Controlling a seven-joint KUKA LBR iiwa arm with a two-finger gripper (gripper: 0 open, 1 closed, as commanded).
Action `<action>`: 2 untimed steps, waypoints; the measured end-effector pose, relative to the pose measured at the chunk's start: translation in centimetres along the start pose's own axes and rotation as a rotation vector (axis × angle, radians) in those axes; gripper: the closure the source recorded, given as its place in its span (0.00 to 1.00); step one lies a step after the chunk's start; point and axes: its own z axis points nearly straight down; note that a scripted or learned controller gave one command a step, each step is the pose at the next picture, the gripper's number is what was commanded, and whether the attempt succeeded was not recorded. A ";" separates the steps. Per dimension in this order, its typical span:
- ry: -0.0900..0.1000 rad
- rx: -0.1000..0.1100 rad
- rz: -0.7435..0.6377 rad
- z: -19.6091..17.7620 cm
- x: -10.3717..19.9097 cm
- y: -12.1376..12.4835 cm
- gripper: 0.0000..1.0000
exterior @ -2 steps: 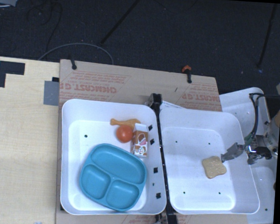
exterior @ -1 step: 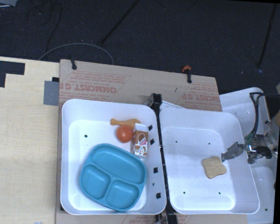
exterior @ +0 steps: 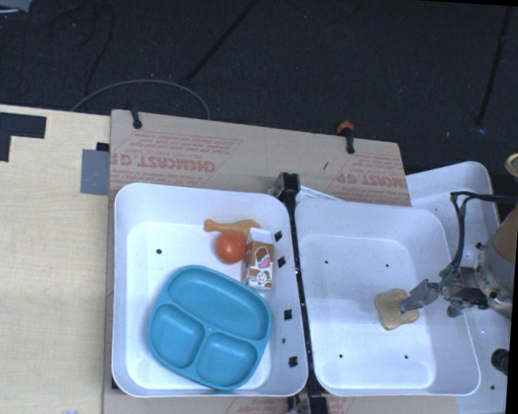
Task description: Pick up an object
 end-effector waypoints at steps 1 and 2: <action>0.000 0.000 -0.001 4.3 0.4 -0.1 0.00; -0.001 -0.004 0.000 8.9 0.5 -0.1 0.00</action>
